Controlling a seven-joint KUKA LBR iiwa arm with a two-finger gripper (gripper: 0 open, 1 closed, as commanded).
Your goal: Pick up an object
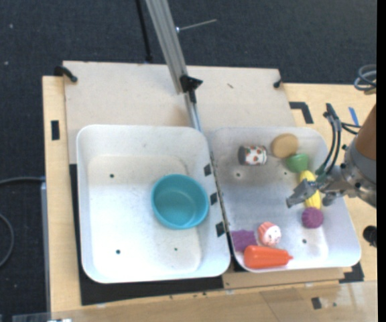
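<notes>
My gripper (310, 196) reaches into the right bin (340, 247) from the right and stands open, low over a yellow toy (307, 178). One dark finger (297, 195) lies on the toy's left and the other sits at its right. The toy rests on the bin floor. A purple ball (312, 217) lies just below the gripper and a green piece (298, 161) just above it. Further off in the same bin are a tan round thing (285, 145), a small white and red can (252, 155), a pink and white ball (269, 233), an orange carrot (267, 256) and a purple flat piece (243, 238).
The left bin (99, 153) holds a blue bowl (179, 201). A metal pole (169, 39) rises from the back between the bins. The middle of the right bin floor (260, 193) is bare.
</notes>
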